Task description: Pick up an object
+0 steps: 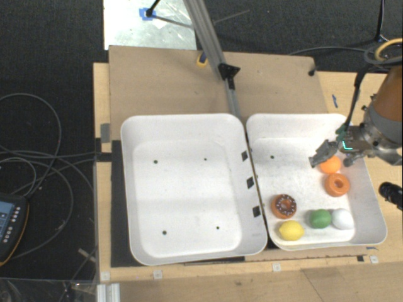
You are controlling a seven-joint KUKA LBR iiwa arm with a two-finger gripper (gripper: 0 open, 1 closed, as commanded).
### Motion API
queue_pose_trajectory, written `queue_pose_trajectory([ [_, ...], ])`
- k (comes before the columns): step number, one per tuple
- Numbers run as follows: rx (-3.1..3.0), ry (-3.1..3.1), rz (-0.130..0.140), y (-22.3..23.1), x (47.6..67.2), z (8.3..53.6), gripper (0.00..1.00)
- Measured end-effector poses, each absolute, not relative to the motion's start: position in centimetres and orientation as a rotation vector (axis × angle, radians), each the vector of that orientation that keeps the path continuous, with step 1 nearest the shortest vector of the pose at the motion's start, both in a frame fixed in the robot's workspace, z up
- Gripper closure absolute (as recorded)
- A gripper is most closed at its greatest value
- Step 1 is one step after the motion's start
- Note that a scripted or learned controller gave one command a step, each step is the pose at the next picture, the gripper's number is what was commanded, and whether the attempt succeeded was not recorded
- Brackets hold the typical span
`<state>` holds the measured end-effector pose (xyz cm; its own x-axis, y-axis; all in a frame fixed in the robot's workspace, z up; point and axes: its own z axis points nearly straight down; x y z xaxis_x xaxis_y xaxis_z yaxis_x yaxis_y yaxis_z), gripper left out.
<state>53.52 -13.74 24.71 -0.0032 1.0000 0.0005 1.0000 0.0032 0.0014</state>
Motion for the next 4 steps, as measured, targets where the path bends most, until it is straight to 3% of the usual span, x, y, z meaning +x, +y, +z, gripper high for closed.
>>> queue_pose_trajectory([
  [3,2.224,2.224,-0.002,-13.2,53.1,11.8,0.0],
  [4,2.219,2.221,0.003,-13.3,53.3,13.1,1.0],
])
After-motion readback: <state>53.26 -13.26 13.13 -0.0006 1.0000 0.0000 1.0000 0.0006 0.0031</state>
